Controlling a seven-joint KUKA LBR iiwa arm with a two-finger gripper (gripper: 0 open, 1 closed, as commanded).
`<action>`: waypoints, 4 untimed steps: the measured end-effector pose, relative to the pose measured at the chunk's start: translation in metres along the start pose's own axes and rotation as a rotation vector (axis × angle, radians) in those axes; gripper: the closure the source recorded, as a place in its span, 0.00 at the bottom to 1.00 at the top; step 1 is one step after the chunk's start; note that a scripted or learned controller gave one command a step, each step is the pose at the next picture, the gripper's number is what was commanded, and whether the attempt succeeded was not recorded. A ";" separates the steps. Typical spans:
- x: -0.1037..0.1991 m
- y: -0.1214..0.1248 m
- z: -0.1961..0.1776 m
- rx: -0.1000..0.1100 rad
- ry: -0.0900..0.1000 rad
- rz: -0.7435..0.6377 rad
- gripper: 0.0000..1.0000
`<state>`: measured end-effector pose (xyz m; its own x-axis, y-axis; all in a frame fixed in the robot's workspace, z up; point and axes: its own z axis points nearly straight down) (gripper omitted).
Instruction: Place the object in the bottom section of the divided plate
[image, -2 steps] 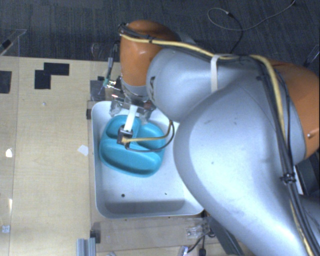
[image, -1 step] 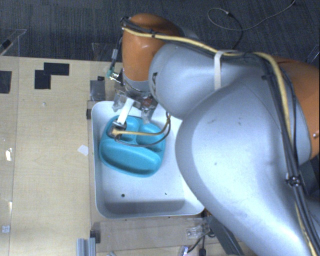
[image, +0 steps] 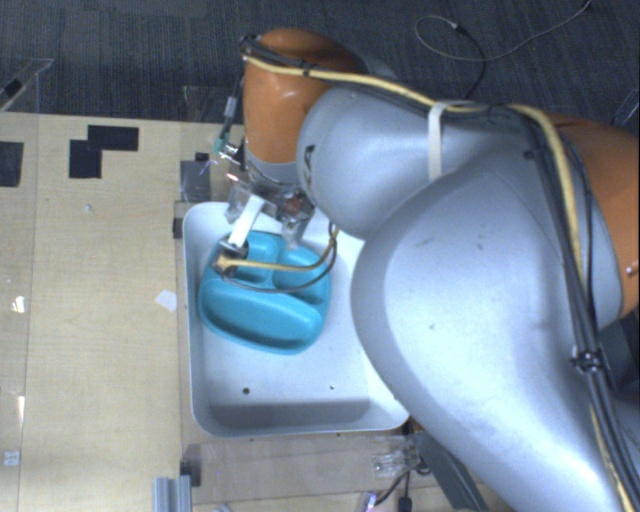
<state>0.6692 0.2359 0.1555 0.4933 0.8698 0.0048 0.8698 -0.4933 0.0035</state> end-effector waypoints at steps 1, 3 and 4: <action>0.003 -0.002 0.043 0.003 0.003 0.046 0.00; -0.005 -0.007 -0.154 0.000 0.003 0.205 0.00; -0.001 -0.001 -0.177 0.001 0.002 0.230 0.00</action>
<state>0.6671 0.2347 0.3320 0.6784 0.7347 0.0069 0.7347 -0.6784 0.0015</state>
